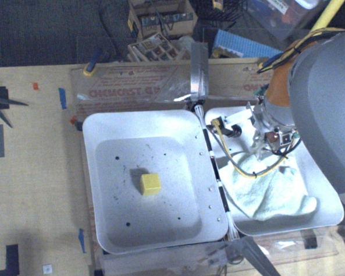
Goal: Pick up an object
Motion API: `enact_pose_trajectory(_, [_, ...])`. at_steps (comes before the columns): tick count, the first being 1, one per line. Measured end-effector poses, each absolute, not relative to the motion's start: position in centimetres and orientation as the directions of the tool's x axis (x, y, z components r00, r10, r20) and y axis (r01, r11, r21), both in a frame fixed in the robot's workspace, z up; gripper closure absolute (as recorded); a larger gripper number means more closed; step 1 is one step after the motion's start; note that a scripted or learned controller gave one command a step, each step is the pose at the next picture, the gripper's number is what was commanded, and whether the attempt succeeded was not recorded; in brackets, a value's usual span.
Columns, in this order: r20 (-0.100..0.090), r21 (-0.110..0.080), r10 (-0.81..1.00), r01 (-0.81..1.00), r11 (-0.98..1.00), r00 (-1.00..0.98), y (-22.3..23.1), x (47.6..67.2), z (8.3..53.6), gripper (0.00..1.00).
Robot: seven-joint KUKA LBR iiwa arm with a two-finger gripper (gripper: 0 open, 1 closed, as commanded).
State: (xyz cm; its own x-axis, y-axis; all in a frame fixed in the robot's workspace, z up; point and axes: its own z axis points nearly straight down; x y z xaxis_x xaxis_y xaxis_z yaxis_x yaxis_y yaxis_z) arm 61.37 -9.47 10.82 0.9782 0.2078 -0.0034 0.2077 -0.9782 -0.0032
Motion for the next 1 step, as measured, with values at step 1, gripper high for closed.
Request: enact_pose_trajectory(1, [0.000, 0.000, 0.374, 0.374, -0.928, 0.928, -7.71, 64.39, 18.50, 1.00])
